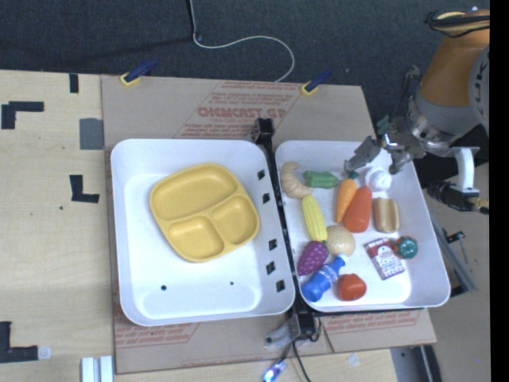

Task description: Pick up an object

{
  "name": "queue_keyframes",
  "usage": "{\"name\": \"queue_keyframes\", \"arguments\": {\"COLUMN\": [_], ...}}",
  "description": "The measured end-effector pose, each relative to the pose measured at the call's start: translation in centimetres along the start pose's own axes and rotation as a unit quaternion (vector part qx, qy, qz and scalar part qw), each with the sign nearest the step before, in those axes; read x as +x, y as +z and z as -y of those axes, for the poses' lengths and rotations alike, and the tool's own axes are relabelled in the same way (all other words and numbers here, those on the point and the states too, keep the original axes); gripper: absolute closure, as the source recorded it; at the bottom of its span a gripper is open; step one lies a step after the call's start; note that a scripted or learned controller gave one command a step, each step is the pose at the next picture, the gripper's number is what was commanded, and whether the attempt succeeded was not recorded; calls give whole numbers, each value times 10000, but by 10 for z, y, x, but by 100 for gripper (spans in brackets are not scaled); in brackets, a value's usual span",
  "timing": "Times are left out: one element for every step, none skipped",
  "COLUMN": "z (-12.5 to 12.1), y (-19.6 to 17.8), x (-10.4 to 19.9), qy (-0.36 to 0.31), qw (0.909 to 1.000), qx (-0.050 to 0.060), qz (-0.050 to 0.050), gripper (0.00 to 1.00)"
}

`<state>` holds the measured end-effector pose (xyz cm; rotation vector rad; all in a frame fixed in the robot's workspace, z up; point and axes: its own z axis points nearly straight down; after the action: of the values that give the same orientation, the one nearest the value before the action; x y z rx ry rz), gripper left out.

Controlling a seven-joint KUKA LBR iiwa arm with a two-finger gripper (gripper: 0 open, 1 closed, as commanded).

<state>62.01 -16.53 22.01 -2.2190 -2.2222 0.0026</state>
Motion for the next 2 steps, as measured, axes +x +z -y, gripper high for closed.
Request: {"name": "queue_keyframes", "arguments": {"z": [5,5], "y": [127,119], "x": [65,66], "qy": [1,-4], "qw": [10000,10000], "qx": [4,19], "qz": [-7,-7], "gripper": [0,100]}}
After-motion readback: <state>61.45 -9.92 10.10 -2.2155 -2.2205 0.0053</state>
